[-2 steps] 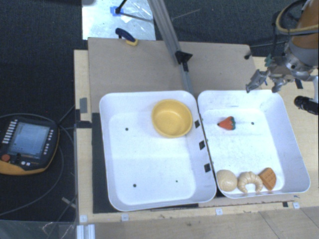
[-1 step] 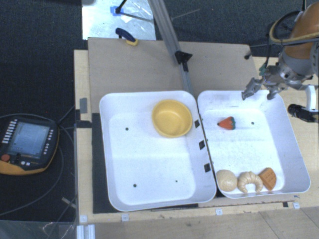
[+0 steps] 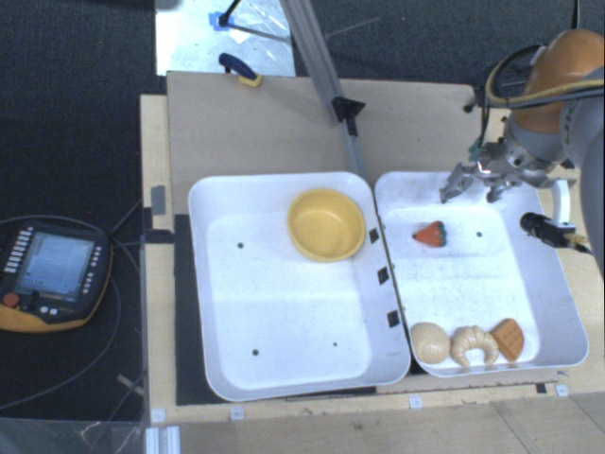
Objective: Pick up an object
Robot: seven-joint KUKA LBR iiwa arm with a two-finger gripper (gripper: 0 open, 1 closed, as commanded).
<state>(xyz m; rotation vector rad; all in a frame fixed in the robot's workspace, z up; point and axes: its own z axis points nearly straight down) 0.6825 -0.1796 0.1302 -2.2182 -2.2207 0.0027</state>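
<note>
My gripper (image 3: 470,188) hangs over the far edge of the right bin (image 3: 544,282), its two fingers spread open with nothing between them. A small red strawberry (image 3: 430,235) lies in that bin, a little nearer and to the left of the gripper. Along the bin's near edge lie a pale round bun (image 3: 430,342), a croissant (image 3: 475,344) and a brown waffle-like piece (image 3: 509,339). A yellow bowl (image 3: 326,224) sits upright at the far right of the left bin (image 3: 236,320).
A grey pole (image 3: 317,50) slants across the board behind the bins, ending in a black clamp (image 3: 346,110). A teach pendant (image 3: 47,274) lies on the floor at the left. A black cable fitting (image 3: 544,228) sticks out beside the arm's wrist.
</note>
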